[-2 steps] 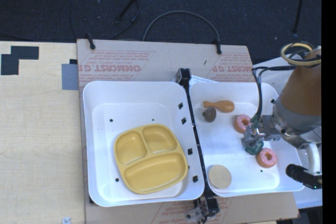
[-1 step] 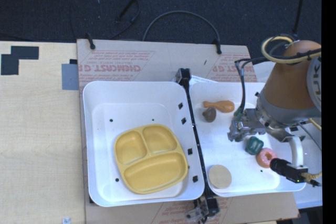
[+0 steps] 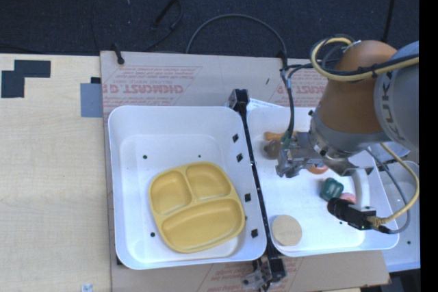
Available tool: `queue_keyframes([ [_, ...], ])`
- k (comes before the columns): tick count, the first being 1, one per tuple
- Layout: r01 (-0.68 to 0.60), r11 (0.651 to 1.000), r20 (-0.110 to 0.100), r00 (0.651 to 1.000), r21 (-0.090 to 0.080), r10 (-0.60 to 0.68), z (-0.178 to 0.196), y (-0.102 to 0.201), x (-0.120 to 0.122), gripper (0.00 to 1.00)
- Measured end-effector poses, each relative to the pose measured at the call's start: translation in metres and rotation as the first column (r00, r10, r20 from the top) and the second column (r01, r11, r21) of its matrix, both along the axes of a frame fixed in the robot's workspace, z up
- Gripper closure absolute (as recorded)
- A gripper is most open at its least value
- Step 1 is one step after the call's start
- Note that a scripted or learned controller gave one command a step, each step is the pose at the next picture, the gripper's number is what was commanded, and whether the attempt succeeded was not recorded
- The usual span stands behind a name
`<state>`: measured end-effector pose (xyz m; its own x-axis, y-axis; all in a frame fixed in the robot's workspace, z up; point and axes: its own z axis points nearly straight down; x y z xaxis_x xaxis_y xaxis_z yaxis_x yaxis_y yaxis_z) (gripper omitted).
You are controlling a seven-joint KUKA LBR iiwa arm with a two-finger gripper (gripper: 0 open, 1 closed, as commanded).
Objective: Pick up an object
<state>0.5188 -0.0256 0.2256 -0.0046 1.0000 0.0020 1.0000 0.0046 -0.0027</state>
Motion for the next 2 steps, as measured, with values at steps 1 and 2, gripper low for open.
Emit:
queue_keyframes([
  [1, 0.0, 1.0, -0.001, 1.0, -0.001, 0.0, -0.008, 0.058, 0.013, 1.0],
  [2, 0.0, 1.0, 0.0, 1.0, -0.001, 0.0, 0.001, 0.113, 0.023, 1.0],
])
